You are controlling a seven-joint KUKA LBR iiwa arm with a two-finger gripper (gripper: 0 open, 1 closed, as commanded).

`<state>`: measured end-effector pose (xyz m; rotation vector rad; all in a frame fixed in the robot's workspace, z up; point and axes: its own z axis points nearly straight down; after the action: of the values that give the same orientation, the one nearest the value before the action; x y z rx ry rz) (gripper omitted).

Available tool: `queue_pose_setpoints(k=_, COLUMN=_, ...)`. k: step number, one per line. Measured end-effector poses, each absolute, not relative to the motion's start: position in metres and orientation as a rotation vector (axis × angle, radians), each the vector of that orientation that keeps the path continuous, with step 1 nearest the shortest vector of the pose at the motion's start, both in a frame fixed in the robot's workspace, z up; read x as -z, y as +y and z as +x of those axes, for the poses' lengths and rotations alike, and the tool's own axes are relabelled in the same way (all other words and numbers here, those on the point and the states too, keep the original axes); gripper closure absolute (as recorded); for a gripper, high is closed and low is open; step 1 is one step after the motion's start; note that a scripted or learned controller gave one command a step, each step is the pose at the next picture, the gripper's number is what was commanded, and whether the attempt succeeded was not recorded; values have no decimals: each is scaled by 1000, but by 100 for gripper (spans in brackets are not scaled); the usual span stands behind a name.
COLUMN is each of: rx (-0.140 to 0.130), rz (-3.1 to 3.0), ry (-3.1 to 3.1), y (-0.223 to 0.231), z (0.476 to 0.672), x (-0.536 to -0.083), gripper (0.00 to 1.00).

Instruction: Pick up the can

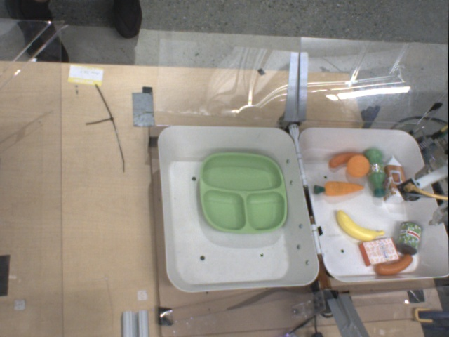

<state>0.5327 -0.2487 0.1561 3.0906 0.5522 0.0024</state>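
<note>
The can (409, 236) is small and dark green with a white and red label. It stands in the right bin (351, 140), close to that bin's front right corner. A patterned red box (379, 250) lies just left of it and a red-brown sausage (393, 265) lies in front of it. A yellow banana (358, 227) lies further left of the can.
In the right bin's far half lie an orange (358, 166), a carrot (342, 188), a green bottle (378, 174) and a red and white packet (394, 176). The left bin (175, 209) holds a green divided plate (243, 191). Cables and a white rod (428, 181) hang over the right edge.
</note>
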Motion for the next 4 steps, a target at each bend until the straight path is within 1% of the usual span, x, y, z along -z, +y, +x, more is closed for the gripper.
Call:
queue_pose_setpoints(k=1, rx=-7, rz=3105, ry=492, y=-255, z=645, x=-117, gripper=0)
queue_pose_setpoints(k=2, rx=-9, rz=3079, ry=601, y=-259, z=630, x=-225, gripper=0)
queue_pose_setpoints(k=3, rx=-5, rz=3118, ry=362, y=-258, z=652, x=-175, gripper=0)
queue_pose_setpoints(k=4, rx=-5, rz=3120, ry=346, y=-245, z=654, x=-152, gripper=0)
